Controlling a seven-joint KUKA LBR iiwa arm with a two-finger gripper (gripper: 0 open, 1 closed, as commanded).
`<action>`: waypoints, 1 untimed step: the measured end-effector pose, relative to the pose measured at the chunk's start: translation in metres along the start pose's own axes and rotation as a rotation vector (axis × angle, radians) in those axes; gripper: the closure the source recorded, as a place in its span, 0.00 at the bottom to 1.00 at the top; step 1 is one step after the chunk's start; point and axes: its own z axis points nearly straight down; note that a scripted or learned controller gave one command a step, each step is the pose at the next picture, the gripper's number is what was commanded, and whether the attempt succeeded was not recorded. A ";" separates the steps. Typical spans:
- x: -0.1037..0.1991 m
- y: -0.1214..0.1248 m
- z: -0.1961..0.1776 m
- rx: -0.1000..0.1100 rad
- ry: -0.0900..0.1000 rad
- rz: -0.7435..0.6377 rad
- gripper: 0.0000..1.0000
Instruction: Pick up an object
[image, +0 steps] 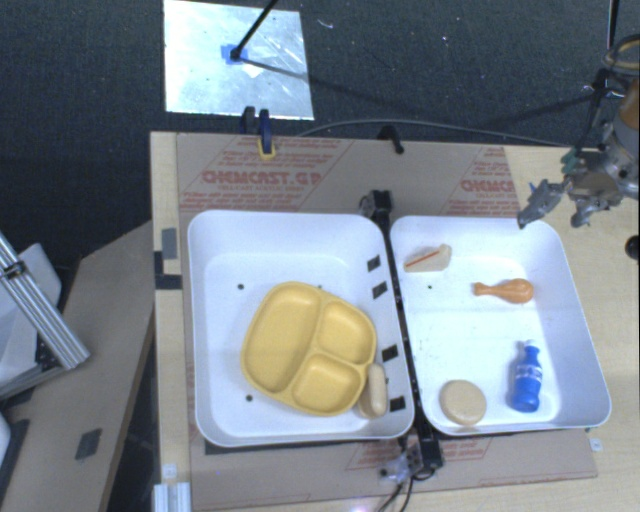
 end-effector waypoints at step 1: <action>0.001 0.002 -0.007 -0.011 -0.002 -0.003 0.00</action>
